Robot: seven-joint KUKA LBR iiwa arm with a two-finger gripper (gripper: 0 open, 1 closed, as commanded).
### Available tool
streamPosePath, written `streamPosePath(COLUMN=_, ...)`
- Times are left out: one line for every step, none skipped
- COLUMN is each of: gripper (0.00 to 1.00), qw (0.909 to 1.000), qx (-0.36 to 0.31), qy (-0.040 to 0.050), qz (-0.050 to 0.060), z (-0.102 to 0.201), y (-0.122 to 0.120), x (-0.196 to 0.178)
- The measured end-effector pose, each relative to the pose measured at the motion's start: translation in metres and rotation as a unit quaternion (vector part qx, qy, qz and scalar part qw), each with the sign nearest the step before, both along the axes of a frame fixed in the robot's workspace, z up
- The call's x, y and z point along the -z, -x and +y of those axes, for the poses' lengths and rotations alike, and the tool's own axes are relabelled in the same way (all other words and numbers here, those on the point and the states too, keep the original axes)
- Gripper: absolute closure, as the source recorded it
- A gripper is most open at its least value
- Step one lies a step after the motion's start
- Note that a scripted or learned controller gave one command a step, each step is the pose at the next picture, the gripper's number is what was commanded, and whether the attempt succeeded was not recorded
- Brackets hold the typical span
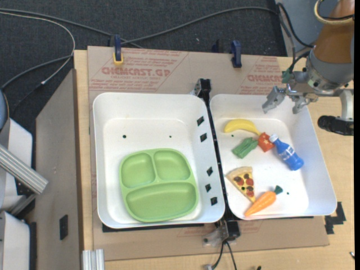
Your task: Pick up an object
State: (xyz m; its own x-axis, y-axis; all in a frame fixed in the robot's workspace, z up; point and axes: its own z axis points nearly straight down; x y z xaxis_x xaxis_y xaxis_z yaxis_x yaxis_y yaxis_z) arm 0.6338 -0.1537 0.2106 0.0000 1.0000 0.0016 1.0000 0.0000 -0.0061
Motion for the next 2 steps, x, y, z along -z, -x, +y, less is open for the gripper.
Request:
streamPosePath(gripper=0.00, qw=1.0000, qx=0.001, qy=0.0000, qz=0.000, z=-0.010, y=0.001, x=0.052)
streamPosePath(gripper=0.00, qw=1.0000, qx=0.000, qy=-0.0004, qz=0.001, z=-0.009, y=0.003, x=0.116)
